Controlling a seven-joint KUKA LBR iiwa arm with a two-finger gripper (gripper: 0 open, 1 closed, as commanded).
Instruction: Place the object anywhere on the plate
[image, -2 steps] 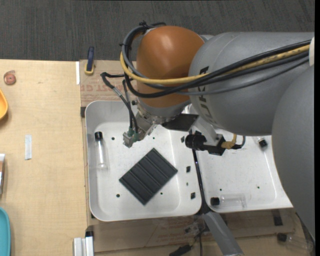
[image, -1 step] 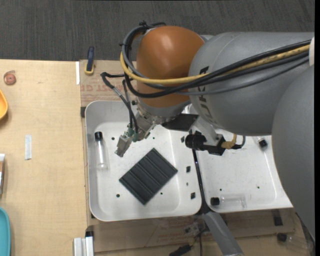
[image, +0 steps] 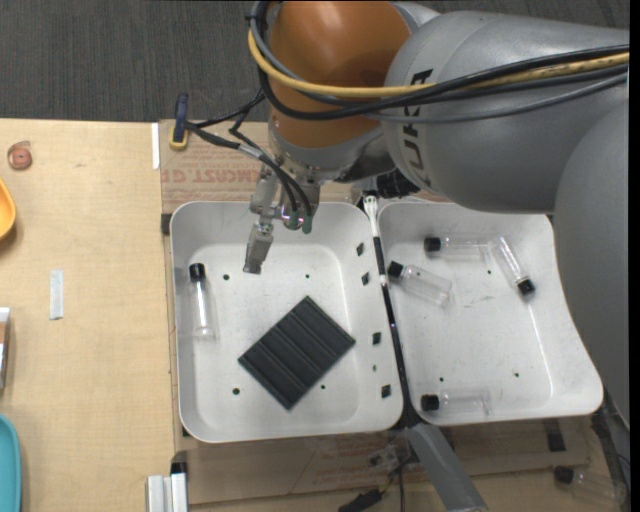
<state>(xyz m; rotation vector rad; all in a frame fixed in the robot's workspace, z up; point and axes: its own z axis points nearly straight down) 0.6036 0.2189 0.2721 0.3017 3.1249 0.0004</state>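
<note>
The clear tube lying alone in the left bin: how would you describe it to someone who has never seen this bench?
Start at the left shallow white bin, which holds a dark ribbed square plate. Beside its left wall lies a clear plastic tube with a black cap. It is the one tube there; the other tubes lie in the right bin.

The arm (image: 480, 90) hides the right bin's (image: 560, 380) far rim; claw (image: 255, 255) fingers too small to tell

I count five clear plastic tubes with black caps (image: 201, 300), one dark ribbed square plate (image: 297, 352), two shallow white bins (image: 186, 330).
</note>
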